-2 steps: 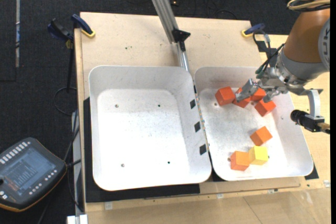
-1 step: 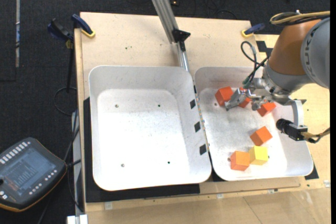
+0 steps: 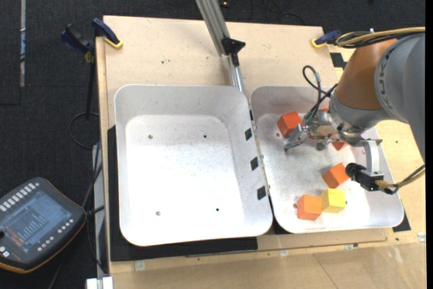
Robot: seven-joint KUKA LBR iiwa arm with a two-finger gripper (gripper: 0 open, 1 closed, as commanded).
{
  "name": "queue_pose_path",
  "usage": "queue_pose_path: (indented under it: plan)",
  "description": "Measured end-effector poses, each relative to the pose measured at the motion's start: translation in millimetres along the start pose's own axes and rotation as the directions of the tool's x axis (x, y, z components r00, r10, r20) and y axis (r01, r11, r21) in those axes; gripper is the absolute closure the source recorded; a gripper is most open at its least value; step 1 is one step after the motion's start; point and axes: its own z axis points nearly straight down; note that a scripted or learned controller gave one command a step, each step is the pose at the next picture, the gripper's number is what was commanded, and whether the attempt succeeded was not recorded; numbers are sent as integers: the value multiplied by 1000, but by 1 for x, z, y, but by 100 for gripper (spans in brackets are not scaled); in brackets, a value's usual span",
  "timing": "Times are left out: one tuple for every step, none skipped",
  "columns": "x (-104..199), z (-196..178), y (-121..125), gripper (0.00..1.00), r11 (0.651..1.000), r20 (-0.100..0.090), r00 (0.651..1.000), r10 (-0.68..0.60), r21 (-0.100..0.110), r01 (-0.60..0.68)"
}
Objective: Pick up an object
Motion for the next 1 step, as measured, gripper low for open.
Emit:
queue_pose_path:
  plan:
    - [-1,-13,1,100,1000,1,1000,1,-5,-1]
